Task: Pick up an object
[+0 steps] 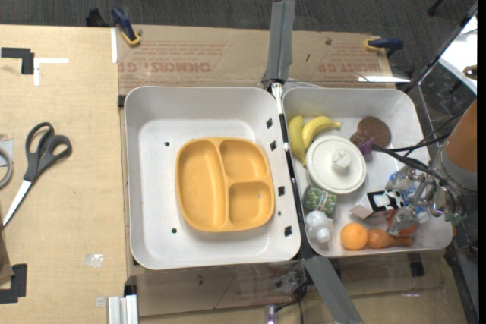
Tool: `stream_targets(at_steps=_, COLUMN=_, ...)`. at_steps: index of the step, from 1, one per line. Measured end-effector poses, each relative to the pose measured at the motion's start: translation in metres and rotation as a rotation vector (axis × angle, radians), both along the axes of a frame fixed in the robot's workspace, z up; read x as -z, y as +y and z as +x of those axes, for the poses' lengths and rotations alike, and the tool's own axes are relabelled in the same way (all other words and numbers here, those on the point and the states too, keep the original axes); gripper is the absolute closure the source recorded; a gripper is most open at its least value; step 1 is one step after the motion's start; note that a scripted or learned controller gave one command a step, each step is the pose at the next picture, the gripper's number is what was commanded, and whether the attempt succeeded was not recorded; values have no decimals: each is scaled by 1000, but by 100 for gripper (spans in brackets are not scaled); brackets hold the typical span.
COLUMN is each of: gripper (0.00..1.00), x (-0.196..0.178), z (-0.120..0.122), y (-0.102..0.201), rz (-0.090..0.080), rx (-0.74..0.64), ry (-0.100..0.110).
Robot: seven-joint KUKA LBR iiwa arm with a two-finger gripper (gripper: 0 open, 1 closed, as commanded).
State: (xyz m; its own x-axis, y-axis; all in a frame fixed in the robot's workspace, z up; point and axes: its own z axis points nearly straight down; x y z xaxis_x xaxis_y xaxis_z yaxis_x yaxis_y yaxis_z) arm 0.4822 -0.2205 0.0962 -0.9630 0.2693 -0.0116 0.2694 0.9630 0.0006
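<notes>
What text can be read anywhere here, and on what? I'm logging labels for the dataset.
Red print on the cardboard sheet behind the bins: upside down and mirrored, too blurred to read with confidence.
Green can: label too small to read.
Black-and-white tag near the gripper: a pattern, no words.

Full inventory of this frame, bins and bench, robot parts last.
divided tray: 1, yellow-orange, left bin
left bin: 1, white
right bin: 1, white
bananas: 1 bunch, yellow, right bin, far left
lidded bowl: 1, white, right bin, middle
round brown item: 1, right bin, far side
green can: 1, beside the bowl
orange: 1, right bin, near edge
scissors: 1, black handles, bench left
clamps: 2, blue, far bench edge
gripper: 1, over right bin's near right corner
</notes>
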Motion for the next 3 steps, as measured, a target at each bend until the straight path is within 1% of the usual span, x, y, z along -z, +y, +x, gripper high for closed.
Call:
stream_targets(at_steps=1, gripper=0, x=0, z=159, y=-1, rz=1, rx=204, ry=3)
stream_targets(at_steps=2, gripper=0, x=4, z=65, y=3, rz=8, rx=359, ry=10)
stream_targets(at_steps=3, gripper=0, x=4, z=-4, y=4, rz=5, rx=340, ry=9)
